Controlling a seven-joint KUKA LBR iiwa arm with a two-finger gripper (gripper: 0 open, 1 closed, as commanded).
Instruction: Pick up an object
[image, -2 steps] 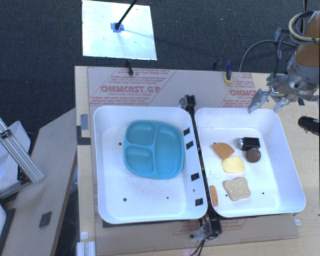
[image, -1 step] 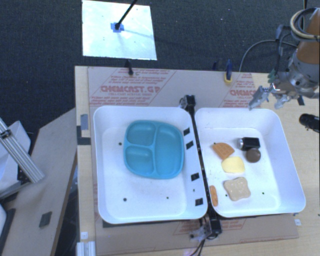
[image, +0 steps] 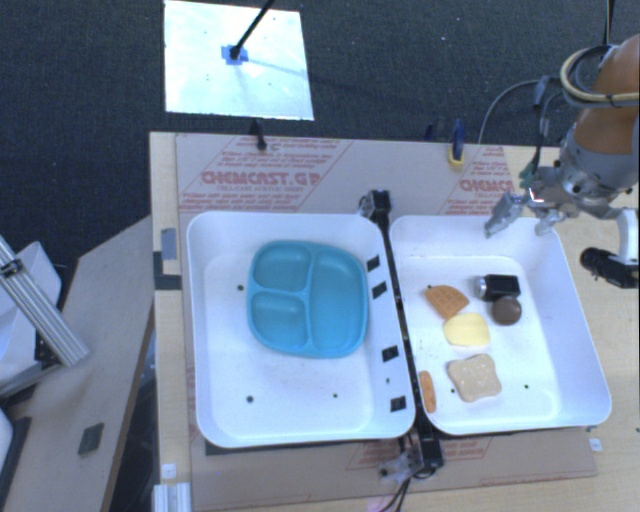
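A blue divided plate (image: 305, 299) sits in the left bin (image: 215, 400). In the right bin (image: 575, 375), small food pieces (image: 467, 330) cluster at centre, well below the tool (image: 522, 215) at upper right, its fingers spread, holding nothing.

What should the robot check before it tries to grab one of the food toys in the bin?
1. Gripper open: ok, its fingers are spread.
2. Gripper holding nothing: ok.
3. Gripper above a toy: not ok, it hangs over the far rim of the right bin.
4. Toys within sight: ok, yellow piece, toast, brown ball.
5. Room around the brown ball: not ok, the black block sits against it.
6. Blue plate out of the way: ok, in the left bin.
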